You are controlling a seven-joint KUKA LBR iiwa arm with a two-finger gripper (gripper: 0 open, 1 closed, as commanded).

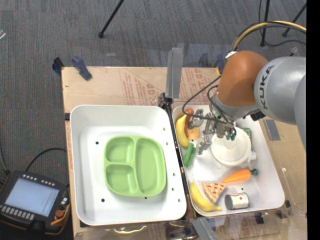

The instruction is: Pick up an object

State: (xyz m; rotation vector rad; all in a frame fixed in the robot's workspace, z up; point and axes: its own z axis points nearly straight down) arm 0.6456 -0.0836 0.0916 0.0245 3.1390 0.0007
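My gripper (214, 132) hangs low over the upper part of the right bin (272, 181), under the orange wrist band. Its fingers stand apart, open, and I see nothing held between them. It sits at the upper left rim of a white bowl (231, 150). Just left of the gripper lie a yellow banana (180, 132) and a small orange-red item (192, 132). A green vegetable (189, 155) lies below them by the bin's left wall. Nearer the front are a carrot (237, 176), a pizza slice (214, 189), a second banana (201, 199) and a small can (236, 201).
The left bin (85, 134) holds a green divided plate (135, 166). The arm's grey body covers the right bin's upper right corner. A teach pendant (32, 200) lies off the bench at the lower left.
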